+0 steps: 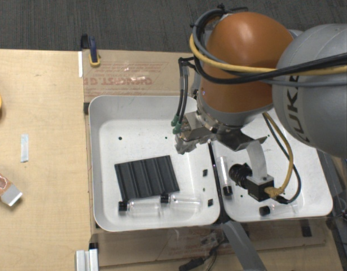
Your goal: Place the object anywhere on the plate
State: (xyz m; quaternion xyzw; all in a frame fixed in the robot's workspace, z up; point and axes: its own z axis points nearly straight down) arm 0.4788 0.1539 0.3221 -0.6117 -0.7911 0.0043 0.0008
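Note:
A black ribbed plate point(146, 176) lies flat in the left bin point(100, 151), toward its front. Two clear tubes rest along the front wall just below the plate: one with a black cap at its left end point(140, 208) and one to its right point(181, 202). My gripper point(184, 141) hangs over the left bin's right side, above and to the right of the plate's far corner. The arm's large orange and grey body hides most of it. Nothing can be seen held in it.
The right bin point(314, 202) holds a thin clear tube point(223, 174) near the divider and a small black piece point(265, 210) at the front. Tiny black bits point(206, 173) lie near the divider in the left bin. Loose items sit on the wooden bench point(38, 123) at left.

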